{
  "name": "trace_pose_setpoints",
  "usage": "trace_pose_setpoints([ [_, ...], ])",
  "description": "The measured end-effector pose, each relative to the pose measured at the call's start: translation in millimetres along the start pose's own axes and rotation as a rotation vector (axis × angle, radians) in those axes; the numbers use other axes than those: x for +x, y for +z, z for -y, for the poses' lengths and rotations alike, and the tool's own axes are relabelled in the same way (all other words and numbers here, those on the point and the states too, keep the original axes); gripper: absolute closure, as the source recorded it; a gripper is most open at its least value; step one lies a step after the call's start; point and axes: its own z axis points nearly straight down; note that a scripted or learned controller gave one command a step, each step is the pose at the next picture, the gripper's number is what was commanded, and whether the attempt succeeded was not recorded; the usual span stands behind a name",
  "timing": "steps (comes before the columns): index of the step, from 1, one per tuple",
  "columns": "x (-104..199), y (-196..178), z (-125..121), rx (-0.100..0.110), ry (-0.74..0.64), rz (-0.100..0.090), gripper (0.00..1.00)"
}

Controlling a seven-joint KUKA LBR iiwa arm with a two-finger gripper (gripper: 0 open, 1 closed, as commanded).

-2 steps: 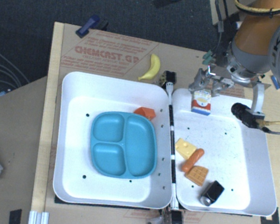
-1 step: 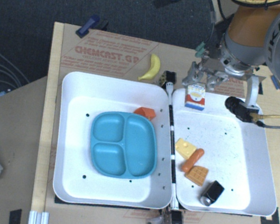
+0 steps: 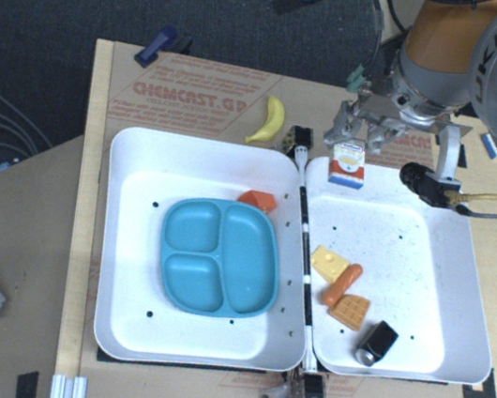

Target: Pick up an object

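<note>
My gripper [image 3: 357,142] hangs over the far left corner of the right bin [image 3: 458,307]. A small white carton [image 3: 348,164] with an orange and blue label sits right under it, its top between the fingers, which look shut on it. The carton overlaps the bin's far rim. Lower in the same bin lie a yellow cheese wedge [image 3: 327,262], an orange sausage [image 3: 343,285], a tan waffle [image 3: 351,311] and a small black block [image 3: 377,343].
The left bin [image 3: 130,220] bears a blue divided plate [image 3: 219,257] with an orange-red piece [image 3: 259,201] just behind it. A yellow banana [image 3: 267,120] lies on the bench behind the bins. A blue item [image 3: 155,45] rests at the bench's far left corner.
</note>
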Motion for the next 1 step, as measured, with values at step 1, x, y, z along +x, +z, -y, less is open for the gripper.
trace_pose_setpoints([
  [1, -28.6, 0.4, 0.2, 0.000, 0.002, 0.001, 1.00],
])
